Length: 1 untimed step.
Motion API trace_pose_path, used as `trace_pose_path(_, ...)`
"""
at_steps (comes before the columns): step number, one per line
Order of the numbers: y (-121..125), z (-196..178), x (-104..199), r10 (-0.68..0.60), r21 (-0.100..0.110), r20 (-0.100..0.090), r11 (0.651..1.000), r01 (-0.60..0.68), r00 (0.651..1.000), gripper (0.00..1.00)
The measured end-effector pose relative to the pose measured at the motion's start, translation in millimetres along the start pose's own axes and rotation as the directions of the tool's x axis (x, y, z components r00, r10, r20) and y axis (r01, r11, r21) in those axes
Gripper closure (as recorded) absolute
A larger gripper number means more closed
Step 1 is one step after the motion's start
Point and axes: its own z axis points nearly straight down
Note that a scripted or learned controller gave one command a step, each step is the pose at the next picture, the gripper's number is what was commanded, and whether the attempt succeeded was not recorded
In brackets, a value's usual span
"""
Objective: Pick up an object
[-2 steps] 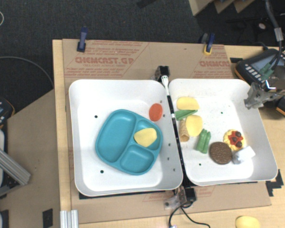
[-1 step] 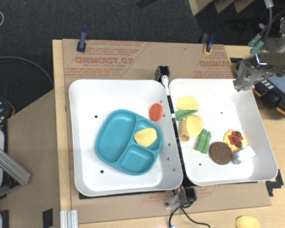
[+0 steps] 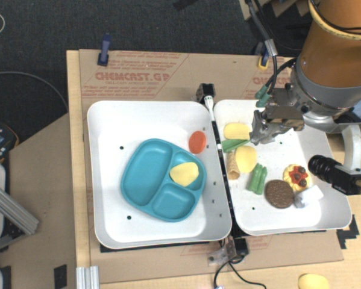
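My gripper (image 3: 260,138) hangs over the right bin (image 3: 325,221), its tip just above and right of a yellow piece (image 3: 246,158). Near it lie another yellow piece (image 3: 235,130), a green strip (image 3: 231,144), a cone-like tan piece (image 3: 232,167), a green pickle-like piece (image 3: 257,179), a brown cookie (image 3: 279,193) and a small tart with red topping (image 3: 298,176). In the left bin (image 3: 108,161) a teal divided plate (image 3: 150,179) holds a yellow lemon-like piece (image 3: 184,173), and an orange-red piece (image 3: 197,141) lies beside the plate.
A black cylindrical part (image 3: 331,170) sticks in over the right bin's right edge. The divider between the bins (image 3: 219,161) runs just left of the gripper. The bench edge carries clamps (image 3: 103,51).
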Motion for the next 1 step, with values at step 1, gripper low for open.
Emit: trace_pose_path(1, 1.5, -15.8, -3.2, 0.005, -0.015, 0.001, 1.000, -0.005, 1.000, 1.00)
